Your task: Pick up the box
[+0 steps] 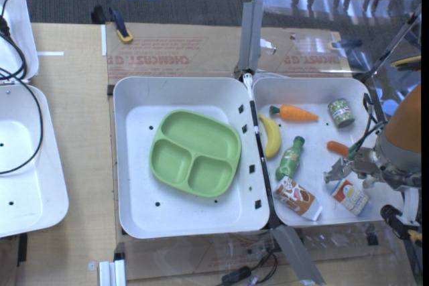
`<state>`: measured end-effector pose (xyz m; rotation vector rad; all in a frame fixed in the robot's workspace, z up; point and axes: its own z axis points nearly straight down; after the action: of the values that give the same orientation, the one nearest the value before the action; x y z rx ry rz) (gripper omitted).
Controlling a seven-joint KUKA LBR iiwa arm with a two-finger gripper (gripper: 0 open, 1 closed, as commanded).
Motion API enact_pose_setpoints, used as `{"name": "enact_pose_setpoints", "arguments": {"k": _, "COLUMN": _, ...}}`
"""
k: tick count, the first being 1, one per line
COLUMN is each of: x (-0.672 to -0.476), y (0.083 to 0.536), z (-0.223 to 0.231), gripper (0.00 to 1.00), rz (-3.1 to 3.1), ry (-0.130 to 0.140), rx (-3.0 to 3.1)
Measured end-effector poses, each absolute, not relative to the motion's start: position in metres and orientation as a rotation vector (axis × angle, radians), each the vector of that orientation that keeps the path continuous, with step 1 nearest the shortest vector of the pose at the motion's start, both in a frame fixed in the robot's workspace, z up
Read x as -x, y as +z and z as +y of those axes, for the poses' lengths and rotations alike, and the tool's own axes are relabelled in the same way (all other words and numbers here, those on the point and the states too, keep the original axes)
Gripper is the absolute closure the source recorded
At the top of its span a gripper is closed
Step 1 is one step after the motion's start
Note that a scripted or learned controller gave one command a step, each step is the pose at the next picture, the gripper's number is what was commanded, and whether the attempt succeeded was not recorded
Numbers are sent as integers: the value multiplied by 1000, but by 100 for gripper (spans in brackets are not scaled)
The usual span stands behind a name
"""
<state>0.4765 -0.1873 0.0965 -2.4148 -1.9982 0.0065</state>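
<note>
Two small boxes lie in the right bin point(315, 87). A red and white carton point(296, 197) rests near the front wall. A white and blue box point(351, 197) with an orange picture lies at the front right. My gripper point(350, 175) hangs just behind and above that white and blue box, its fingers spread open with nothing between them. The arm's orange band point(407, 134) sits at the right edge.
The right bin also holds a carrot point(296, 114), a banana point(270, 136), a green bottle point(290, 157), a small can point(341, 112) and an orange piece point(337, 147) close behind the gripper. A green divided plate point(195, 153) lies in the left bin point(134, 211).
</note>
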Motion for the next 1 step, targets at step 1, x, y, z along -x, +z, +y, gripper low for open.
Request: {"name": "enact_pose_setpoints", "arguments": {"k": 1, "x": -476, "y": 104, "z": -187, "gripper": 100, "rz": -1994, "ry": 9, "rx": 2415}}
